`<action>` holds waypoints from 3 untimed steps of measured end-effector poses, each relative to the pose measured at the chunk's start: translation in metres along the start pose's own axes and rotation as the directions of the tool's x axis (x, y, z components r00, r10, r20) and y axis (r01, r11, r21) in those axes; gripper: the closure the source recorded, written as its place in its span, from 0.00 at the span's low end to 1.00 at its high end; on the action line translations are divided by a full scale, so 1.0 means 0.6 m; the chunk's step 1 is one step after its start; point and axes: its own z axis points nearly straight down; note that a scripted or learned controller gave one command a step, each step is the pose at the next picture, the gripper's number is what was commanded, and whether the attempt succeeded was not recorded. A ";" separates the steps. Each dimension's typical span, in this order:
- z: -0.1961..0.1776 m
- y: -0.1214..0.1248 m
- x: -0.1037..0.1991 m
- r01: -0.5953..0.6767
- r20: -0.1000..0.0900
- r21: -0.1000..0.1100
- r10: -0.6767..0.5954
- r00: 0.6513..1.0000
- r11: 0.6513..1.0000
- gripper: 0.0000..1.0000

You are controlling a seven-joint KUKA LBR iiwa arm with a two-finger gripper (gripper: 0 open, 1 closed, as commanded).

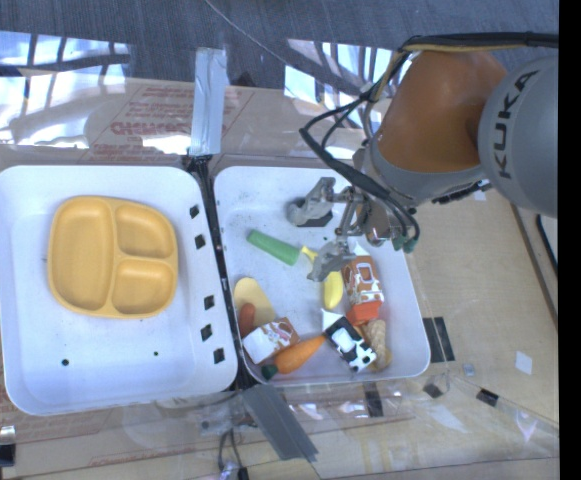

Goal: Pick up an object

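Observation:
The right bin (270, 193) holds several toy items. A green stick with a yellow tip (275, 248) lies near its middle. Below it are a small yellow piece (333, 290) and an orange-and-white carton (364, 280). An orange carrot (300, 353) and a black-and-white cow figure (350, 346) sit along the front wall. My gripper (330, 216) hangs over the back half of this bin, just above and right of the green stick, with nothing visibly held.
The left bin (20, 298) carries a yellow divided plate (113, 255). A yellow slice (253, 293), a red piece (247, 319) and a small white-and-brown box (268, 337) crowd the right bin's front left corner. Black cables loop around the wrist (355, 118).

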 end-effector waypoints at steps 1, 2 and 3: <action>0.131 -0.129 0.037 -0.090 -0.005 -0.001 0.090 0.996 0.996 0.00; 0.248 -0.064 0.011 -0.065 -0.002 -0.003 0.065 0.998 0.998 0.00; 0.228 -0.063 0.008 -0.058 0.002 -0.001 0.058 0.998 0.998 1.00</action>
